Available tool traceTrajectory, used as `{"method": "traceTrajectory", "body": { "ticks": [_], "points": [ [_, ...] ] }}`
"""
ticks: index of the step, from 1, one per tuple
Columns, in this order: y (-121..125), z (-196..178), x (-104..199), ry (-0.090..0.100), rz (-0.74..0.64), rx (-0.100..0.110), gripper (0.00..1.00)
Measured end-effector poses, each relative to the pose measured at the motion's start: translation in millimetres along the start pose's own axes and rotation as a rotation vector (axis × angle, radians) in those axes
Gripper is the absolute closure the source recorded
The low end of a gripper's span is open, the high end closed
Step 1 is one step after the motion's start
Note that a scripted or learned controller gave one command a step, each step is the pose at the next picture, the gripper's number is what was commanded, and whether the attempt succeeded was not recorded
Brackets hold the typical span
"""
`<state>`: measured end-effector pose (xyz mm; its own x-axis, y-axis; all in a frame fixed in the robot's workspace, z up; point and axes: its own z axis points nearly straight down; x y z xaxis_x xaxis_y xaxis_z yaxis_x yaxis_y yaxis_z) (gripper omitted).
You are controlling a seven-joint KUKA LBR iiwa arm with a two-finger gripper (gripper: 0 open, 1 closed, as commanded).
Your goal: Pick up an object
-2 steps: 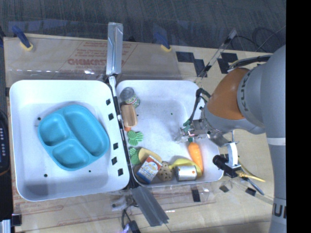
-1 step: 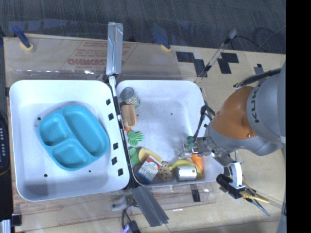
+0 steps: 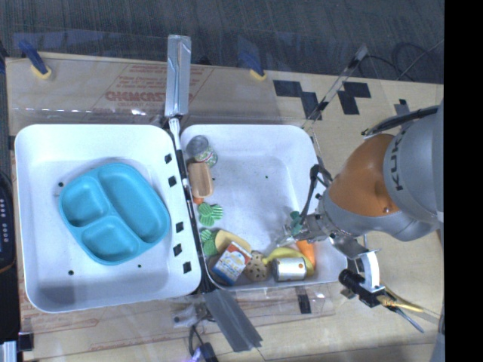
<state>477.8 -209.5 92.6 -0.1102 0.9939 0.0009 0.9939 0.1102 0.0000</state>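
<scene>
Objects for picking lie clustered at the near edge of the right bin [image 3: 256, 145]: a yellow banana [image 3: 283, 253], an orange item [image 3: 306, 251], a silver can [image 3: 288, 270], a small printed carton [image 3: 231, 263] and a brown die-like block [image 3: 257, 266]. Along the bin's left wall lie a second can [image 3: 199, 149], a tan block [image 3: 200, 178] and green ridged pieces [image 3: 210, 214]. The left bin [image 3: 30, 202] holds a blue divided tray [image 3: 113, 211].

The gripper [image 3: 298, 228] hangs low over the near right corner, just above the banana and orange item. The state of the jaws cannot be told; the wrist hides them. No object shows between them.

Judged step: approach, with the grasp not yet confirmed. The next move calls for a final descent onto one item, closure, then a vertical lift. The items touch, so a neighbour may be nudged or dragged.
</scene>
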Motion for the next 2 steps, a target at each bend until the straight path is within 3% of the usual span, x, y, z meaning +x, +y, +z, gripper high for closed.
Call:
{"method": "traceTrajectory", "body": {
  "ticks": [1, 2],
  "points": [
    [1, -10, 0, 0.001, -0.004, -0.001, 1.00],
    [55, 1, -6, 0.000, -0.106, 0.000, 1.00]
  ]
}}
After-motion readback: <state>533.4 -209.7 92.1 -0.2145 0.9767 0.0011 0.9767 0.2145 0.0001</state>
